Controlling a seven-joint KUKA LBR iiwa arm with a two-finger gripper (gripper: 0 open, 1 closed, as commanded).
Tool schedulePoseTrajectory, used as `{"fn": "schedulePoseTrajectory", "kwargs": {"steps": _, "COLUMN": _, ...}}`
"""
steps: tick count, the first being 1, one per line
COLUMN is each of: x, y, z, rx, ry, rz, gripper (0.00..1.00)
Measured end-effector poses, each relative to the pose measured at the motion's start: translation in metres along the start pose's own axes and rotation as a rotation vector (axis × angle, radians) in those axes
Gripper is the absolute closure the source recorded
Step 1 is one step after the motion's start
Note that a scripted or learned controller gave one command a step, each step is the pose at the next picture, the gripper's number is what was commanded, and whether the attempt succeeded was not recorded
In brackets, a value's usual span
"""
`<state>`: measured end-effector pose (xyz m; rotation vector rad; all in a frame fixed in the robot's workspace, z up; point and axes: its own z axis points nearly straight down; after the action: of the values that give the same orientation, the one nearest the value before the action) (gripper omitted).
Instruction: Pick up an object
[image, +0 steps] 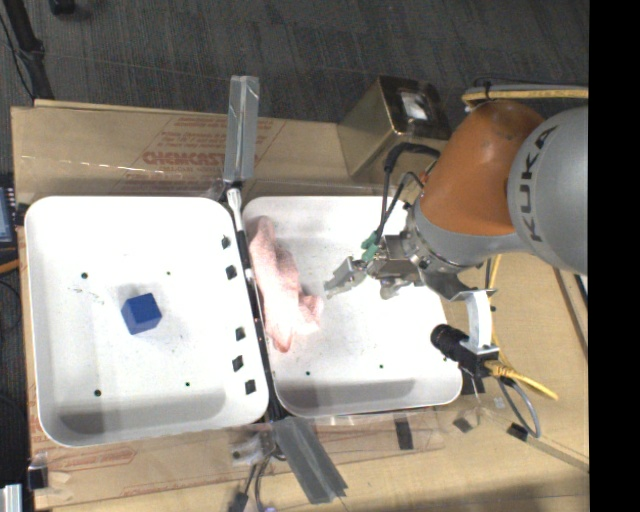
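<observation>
A pink, soft-looking object (280, 285) lies along the left side of the right bin (400, 390), close to the divider. A blue cube (141, 312) rests in the left bin (60, 400), left of its middle. My gripper (340, 277) reaches in from the right over the right bin, its tip just right of the pink object's lower half. Nothing shows between its fingers. The grey arm with its orange band (480, 170) covers the bin's right part.
A metal divider bar (240, 130) runs between the two bins. Cardboard lies under and behind the bins. A tan box (395, 115) sits behind the right bin. Cables and a black fitting (455, 343) hang at the right bin's right edge.
</observation>
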<state>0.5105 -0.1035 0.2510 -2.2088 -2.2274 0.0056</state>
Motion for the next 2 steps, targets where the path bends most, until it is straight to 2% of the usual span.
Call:
{"fn": "schedulePoseTrajectory", "kwargs": {"steps": 1, "x": 0.0053, "y": 0.054, "z": 0.084, "rx": 0.002, "ry": 0.0, "rz": -0.096, "gripper": 0.0}}
{"fn": "schedulePoseTrajectory", "kwargs": {"steps": 2, "x": 0.005, "y": 0.0541, "z": 0.0837, "rx": 0.001, "ry": -0.001, "rz": -0.096, "gripper": 0.0}}
